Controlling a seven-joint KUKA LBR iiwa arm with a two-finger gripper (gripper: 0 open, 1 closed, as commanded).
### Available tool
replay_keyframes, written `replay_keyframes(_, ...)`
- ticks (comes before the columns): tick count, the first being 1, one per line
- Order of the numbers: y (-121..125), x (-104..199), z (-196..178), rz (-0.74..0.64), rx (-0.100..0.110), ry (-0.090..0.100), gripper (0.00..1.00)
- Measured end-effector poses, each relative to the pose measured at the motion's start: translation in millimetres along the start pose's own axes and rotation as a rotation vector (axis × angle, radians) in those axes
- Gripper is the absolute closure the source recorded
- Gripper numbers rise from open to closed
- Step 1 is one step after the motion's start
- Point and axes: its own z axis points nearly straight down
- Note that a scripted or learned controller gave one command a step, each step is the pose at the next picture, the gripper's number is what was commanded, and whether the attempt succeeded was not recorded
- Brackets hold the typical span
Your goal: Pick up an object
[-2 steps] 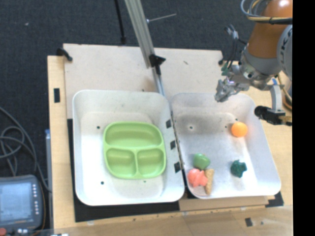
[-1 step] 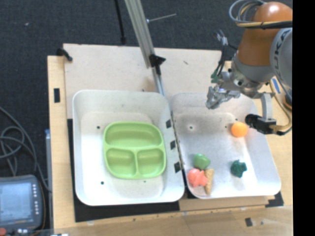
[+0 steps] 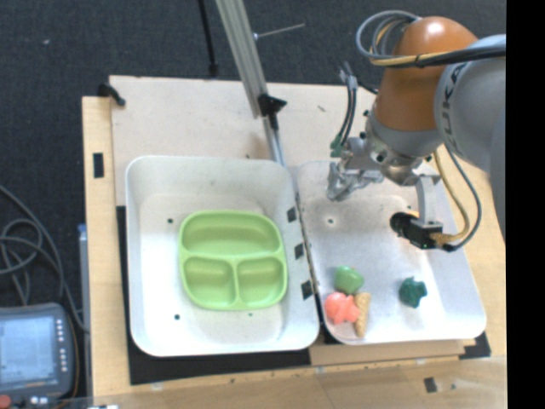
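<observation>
My gripper (image 3: 339,186) hangs over the far left part of the right bin (image 3: 451,267), with nothing seen between its fingers. Near that bin's front edge lie a light green piece (image 3: 347,279), a pink toy (image 3: 340,308) and a tan cone-shaped piece (image 3: 364,312), close together. A dark green piece (image 3: 413,291) sits alone to their right. All of them are well in front of the gripper.
The left bin (image 3: 153,228) holds a green divided plate (image 3: 232,259) in its middle. A metal pole (image 3: 247,58) rises from behind the bins, just left of the gripper. Bare floor of the right bin lies under the gripper.
</observation>
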Motion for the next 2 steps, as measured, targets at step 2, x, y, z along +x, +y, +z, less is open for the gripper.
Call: replay_keyframes(2,-44.9,91.7,-2.8,-0.001,-0.001,0.001,1.00)
